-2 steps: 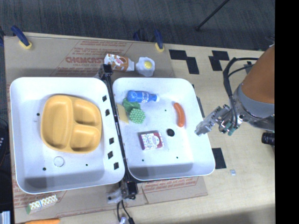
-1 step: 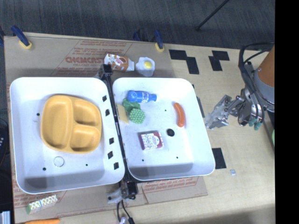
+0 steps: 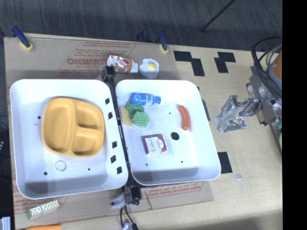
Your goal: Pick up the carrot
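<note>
The carrot (image 3: 184,117), a short orange-red stick, lies lengthwise near the right wall of the right bin (image 3: 206,152). My gripper (image 3: 229,117) hovers over the bare bench just outside that bin's right wall, roughly level with the carrot and a short way to its right. Its fingers are open, pointing left toward the bin, with nothing between them.
The right bin also holds a blue bottle (image 3: 144,99), a green knobbly item (image 3: 140,118) beside a yellow piece (image 3: 127,115), and a red packet (image 3: 155,144). A yellow divided tray (image 3: 73,126) sits in the left bin (image 3: 19,166). A small carton (image 3: 120,63) and an egg-like toy (image 3: 149,67) stand behind the bins.
</note>
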### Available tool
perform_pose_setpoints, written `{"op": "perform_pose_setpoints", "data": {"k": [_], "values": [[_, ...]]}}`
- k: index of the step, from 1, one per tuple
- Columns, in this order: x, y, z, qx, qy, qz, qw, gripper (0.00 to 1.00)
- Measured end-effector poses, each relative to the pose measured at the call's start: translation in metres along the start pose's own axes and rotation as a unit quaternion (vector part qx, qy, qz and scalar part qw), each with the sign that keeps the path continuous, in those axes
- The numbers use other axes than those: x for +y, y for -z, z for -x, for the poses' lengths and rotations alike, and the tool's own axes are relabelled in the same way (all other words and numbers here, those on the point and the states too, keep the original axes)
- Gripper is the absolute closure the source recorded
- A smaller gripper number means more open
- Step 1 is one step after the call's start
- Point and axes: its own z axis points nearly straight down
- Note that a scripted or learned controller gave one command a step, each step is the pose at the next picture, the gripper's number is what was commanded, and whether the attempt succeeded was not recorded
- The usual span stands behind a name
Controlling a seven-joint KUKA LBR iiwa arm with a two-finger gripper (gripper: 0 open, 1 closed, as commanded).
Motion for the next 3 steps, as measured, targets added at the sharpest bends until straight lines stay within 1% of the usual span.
{"op": "perform_pose_setpoints", "data": {"k": [1,2,3], "values": [[0.024,-0.116,0.001,0.002,-0.025,0.001,0.9997,1.00],[0.000,-0.034,0.001,0.000,0.113,0.000,0.9936,1.00],[0.000,-0.014,0.012,0.000,0.224,0.000,0.9746,1.00]]}}
